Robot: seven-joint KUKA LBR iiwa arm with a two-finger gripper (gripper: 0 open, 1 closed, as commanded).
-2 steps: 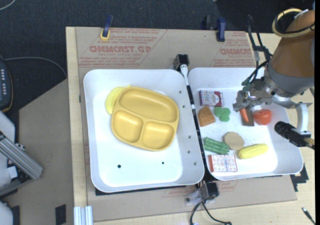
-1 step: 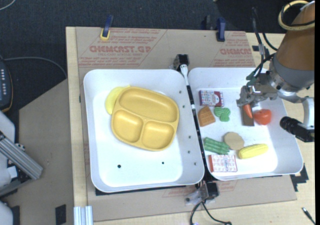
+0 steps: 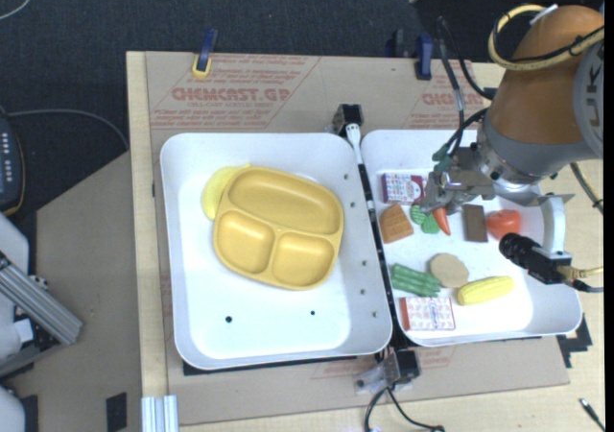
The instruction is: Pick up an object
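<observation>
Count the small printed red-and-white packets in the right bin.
2: one packet at the bin's far left beside the gripper, one packet at the near edge. The arm may hide others.

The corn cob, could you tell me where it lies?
The corn cob lies in the right bin, near its front edge, just right of the tan round piece.

Two bins side by side on tabletop (image 3: 153, 228). Left bin (image 3: 192, 324): divided tray (image 3: 278, 227), lying on a plate (image 3: 217, 192). Right bin (image 3: 537, 315): carton (image 3: 401, 187) at back left, carrot (image 3: 440, 220) beside it, corn (image 3: 484, 290) front right, packet (image 3: 426, 312) at front edge.
</observation>
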